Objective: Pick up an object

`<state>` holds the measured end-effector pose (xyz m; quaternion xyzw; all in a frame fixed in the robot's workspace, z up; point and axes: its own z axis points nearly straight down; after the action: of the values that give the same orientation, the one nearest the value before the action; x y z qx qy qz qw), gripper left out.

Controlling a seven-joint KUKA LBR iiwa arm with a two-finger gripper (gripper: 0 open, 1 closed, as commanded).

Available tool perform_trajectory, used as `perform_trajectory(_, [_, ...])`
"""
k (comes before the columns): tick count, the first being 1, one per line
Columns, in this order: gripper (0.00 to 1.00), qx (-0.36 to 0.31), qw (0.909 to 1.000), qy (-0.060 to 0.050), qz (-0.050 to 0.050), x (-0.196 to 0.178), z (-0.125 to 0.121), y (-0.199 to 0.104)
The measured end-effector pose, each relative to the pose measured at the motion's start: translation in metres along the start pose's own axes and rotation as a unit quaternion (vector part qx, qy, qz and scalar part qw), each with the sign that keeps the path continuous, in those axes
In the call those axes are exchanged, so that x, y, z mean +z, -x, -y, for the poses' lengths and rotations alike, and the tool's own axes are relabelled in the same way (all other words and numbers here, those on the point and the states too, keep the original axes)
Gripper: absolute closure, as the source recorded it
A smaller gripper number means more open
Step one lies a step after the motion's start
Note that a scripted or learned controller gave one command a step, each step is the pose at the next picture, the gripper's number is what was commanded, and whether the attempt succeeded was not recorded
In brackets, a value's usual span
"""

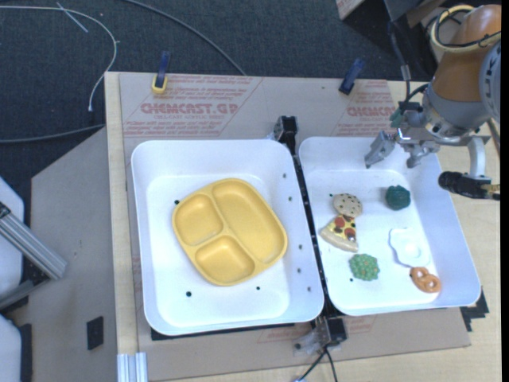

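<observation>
Two white bins sit side by side on the bench: the left bin (151, 293) holds one yellow divided plate (229, 231), and the right bin (457, 237) holds six small toy foods. I count one cookie (347, 205), one pizza slice (340, 232), one dark green round piece (398, 197), one light green broccoli-like piece (365, 267), one fried egg (408, 247) and one pretzel (425, 279). The plate has three compartments and lies turned at a slant, its long axis running from upper left to lower right of the frame.

My claw (395, 156) hangs at the upper right of the frame, over the top edge of the right bin. Its two fingers are spread apart with nothing between them. The dark green piece lies just below my claw, near but apart from it.

The pizza slice sits in the middle of the right bin, touching the cookie just above it. Its long axis runs from left to lower right, with the narrow tip pointing toward the left edge of its bin and the crust end toward the lower right. The broccoli piece lies below it, the egg to its right, and the pretzel lowest, near the bin's lower right corner.

Two blue clamps (162, 72) hold the board at the top edge of the bench.
</observation>
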<state>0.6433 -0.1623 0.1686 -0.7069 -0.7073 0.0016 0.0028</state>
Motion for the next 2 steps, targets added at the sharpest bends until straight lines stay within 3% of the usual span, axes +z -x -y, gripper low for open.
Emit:
perform_trajectory(1, [0.00,-0.001,1.0000,0.000,0.000,0.061,-0.006,0.000])
perform_trajectory(2, [0.00,-0.001,1.0000,0.001,0.000,0.085,-0.006,-0.001])
